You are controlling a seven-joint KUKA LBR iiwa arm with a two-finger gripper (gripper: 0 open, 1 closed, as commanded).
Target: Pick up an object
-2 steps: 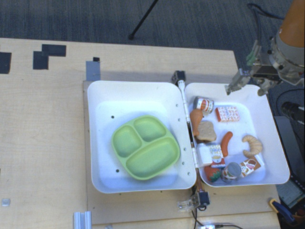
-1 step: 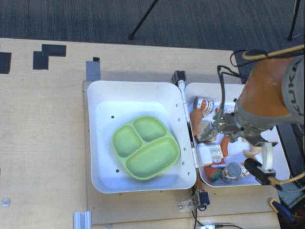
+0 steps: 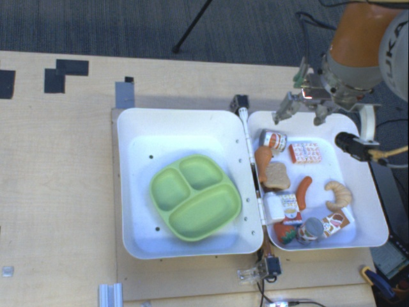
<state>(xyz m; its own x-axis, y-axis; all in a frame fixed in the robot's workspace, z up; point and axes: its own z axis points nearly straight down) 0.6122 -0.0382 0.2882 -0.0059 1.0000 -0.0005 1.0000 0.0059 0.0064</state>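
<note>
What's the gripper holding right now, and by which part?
Nothing. The gripper hangs over the far rim of the right bin with its fingers spread and bare; the can and red-and-white box lie below it, untouched.

The arm [image 3: 370,31] is cut off by the top and right edges, so only its orange band and wrist show. At the near end of the right bin [image 3: 377,232], a can [image 3: 312,229], a small carton [image 3: 337,222] and some red and green pieces [image 3: 287,234] crowd together, their labels too blurred to read. A carrot [image 3: 262,160] lies partly under a bread slice [image 3: 276,176].
</note>
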